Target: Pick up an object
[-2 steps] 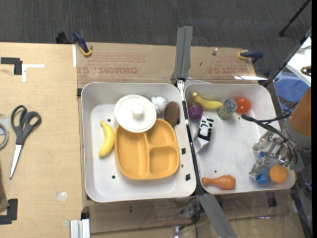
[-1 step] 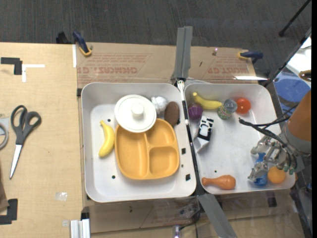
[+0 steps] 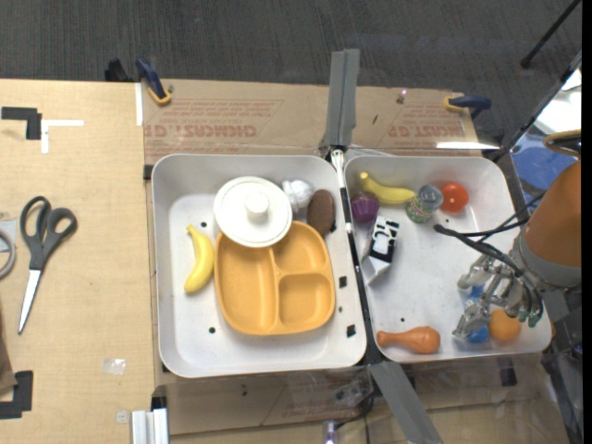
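My gripper (image 3: pixel 490 303) hangs low over the right bin's (image 3: pixel 421 285) near right corner. It sits right above an orange ball (image 3: pixel 507 327) and a small blue object (image 3: pixel 476 334), and nothing shows as lifted. An orange pear-shaped toy (image 3: pixel 412 340) lies to the gripper's left by the front wall. Farther back in this bin lie a yellow banana (image 3: pixel 387 191), a purple cup (image 3: pixel 364 209), a grey-green round item (image 3: pixel 426 202), a red ball (image 3: pixel 453 195) and a black-and-white object (image 3: pixel 382 240).
The left bin (image 3: pixel 176 322) holds a yellow divided plate (image 3: pixel 275 289), a white lidded bowl (image 3: pixel 252 211), a second banana (image 3: pixel 198 259), a brown oval item (image 3: pixel 321 211) and a white crumpled piece (image 3: pixel 298 191). Scissors (image 3: pixel 37 239) lie on the bench at far left. Cables (image 3: pixel 481 237) cross the right bin.
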Robot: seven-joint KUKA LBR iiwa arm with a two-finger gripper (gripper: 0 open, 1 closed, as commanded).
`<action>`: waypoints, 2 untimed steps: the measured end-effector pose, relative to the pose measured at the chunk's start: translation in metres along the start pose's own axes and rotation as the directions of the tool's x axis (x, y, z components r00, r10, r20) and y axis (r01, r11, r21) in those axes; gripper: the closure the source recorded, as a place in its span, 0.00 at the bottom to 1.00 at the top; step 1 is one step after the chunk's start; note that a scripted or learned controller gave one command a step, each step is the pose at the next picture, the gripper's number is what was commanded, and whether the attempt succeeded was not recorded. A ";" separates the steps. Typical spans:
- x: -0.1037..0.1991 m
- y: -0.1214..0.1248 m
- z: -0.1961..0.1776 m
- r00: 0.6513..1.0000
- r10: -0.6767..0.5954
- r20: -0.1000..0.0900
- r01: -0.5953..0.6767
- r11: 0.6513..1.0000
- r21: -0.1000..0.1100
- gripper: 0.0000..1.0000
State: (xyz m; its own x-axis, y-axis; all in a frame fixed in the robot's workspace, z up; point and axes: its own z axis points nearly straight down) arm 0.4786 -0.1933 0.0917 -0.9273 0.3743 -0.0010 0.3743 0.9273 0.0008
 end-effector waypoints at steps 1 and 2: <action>-0.002 0.001 -0.009 1.000 -0.003 0.004 0.003 1.000 0.000 1.00; -0.002 0.001 -0.009 1.000 -0.003 0.004 0.003 1.000 0.000 0.00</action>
State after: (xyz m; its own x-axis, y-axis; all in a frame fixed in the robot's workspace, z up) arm 0.4805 -0.1931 0.1012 -0.9283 0.3718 -0.0050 0.3718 0.9283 0.0008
